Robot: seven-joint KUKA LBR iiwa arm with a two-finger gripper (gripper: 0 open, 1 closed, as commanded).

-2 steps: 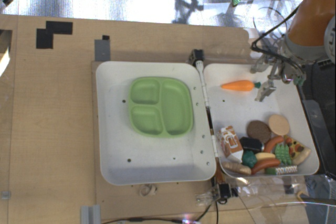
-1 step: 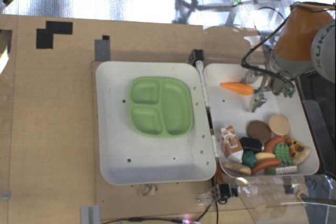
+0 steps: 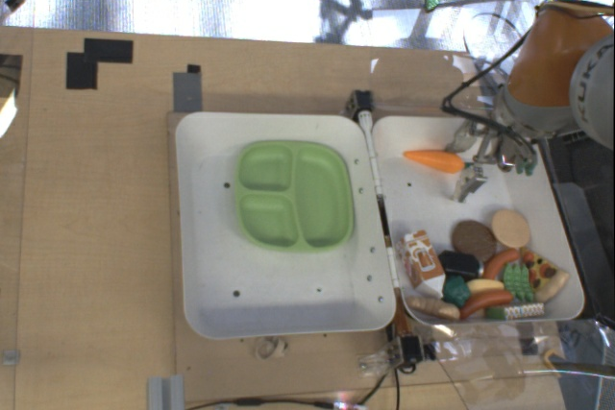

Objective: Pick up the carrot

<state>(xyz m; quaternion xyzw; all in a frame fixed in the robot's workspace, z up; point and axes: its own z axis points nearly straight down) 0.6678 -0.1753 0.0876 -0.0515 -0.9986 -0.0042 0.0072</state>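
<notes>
Carrot [image 3: 434, 160] lies flat in the right bin [image 3: 562, 206], up at its far end, apart from the toy food pile [image 3: 485, 274]. Gripper [image 3: 468, 176] hovers just beside its thick end, fingers spread, nothing between them.

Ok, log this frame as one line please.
carrot: lying in right bin | gripper: beside its right end | not lifted

The carrot [image 3: 434, 160] is seen lying flat in the right bin's upper part, orange, tapered, its thin tip pointed left, well apart from the other food.
</notes>
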